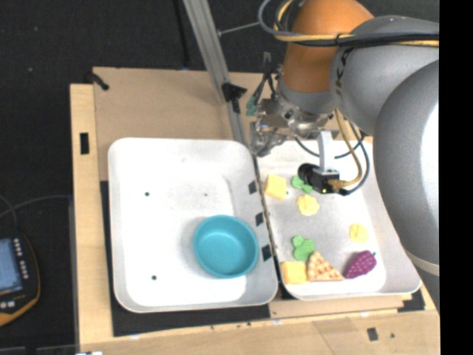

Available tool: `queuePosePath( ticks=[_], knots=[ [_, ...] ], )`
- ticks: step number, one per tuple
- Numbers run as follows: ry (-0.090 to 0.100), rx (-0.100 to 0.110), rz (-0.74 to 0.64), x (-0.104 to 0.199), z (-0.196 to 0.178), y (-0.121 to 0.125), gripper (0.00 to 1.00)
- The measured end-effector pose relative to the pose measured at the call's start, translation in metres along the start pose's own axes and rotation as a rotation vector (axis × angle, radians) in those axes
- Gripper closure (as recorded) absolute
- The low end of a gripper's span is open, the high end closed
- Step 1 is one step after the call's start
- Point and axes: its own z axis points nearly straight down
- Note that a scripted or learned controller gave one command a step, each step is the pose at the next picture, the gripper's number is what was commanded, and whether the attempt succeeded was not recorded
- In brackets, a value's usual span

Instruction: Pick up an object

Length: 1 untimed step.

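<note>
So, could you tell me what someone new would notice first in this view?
Probably the big grey arm with its orange band, reaching in from the right over the far end of the right bin. Next, the blue bowl sitting alone in the left bin, near its front right corner. Then the small toy foods scattered in the right bin, such as the purple grapes and pizza slice.

One fixed camera sits above the surface [170, 109] and looks down at a slant, far enough back to take in both white bins side by side, with the arm [399, 87] looming large at right.
</note>
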Motion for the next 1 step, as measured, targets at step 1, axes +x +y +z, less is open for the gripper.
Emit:
queuePosePath(
  ticks=[1],
  knots=[
    [0.001, -0.001, -0.001, 0.0487, -0.0084, 0.0038, 1.00]
  ],
)
